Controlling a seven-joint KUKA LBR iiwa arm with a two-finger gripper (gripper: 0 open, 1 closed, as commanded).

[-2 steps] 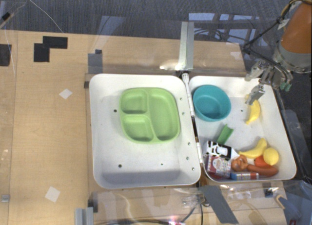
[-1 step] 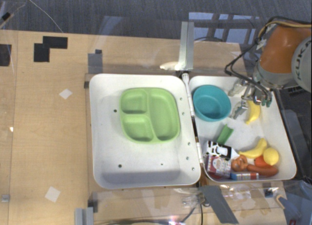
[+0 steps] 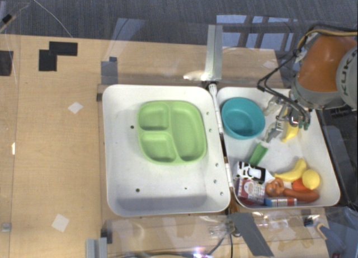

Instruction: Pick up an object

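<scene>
My gripper [image 3: 282, 125] hangs over the upper middle of the right bin [image 3: 329, 156], just right of a teal bowl [image 3: 242, 118]. A small yellow object [image 3: 290, 134] lies right at the gripper's tip; whether it is gripped is unclear from this angle. A green cylinder [image 3: 258, 153] lies just below and to the left of the gripper. A banana [image 3: 293, 172], a yellow-orange ball [image 3: 311, 179], a red sausage-shaped toy [image 3: 297, 195] and a printed box [image 3: 250, 182] are crowded along the bin's near edge.
The left bin [image 3: 123, 184] holds a green divided plate [image 3: 169, 131] near its middle. A metal divider [image 3: 219, 134] runs between the two bins. The arm's orange band [image 3: 321, 64] sits above the right bin's far right corner, with cables beside it.
</scene>
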